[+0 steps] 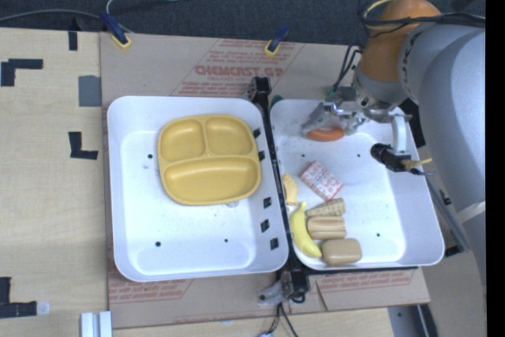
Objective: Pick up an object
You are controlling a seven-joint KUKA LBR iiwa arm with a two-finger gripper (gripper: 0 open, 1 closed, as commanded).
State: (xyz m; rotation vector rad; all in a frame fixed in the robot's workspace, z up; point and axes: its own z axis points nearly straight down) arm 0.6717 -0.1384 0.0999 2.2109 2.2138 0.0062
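Note:
My gripper is low over the far part of the right bin. An orange sausage-shaped piece lies right under its tip, touching or nearly touching it. Whether that piece is gripped cannot be told. Nearer the front of the same bin lie a red-and-white patterned packet, a yellow banana along the left wall, and three tan bread-like pieces stacked beside it.
The left bin holds a yellow divided plate in its far half. A black divider runs between the bins. The grey arm covers the right bin's far right corner.

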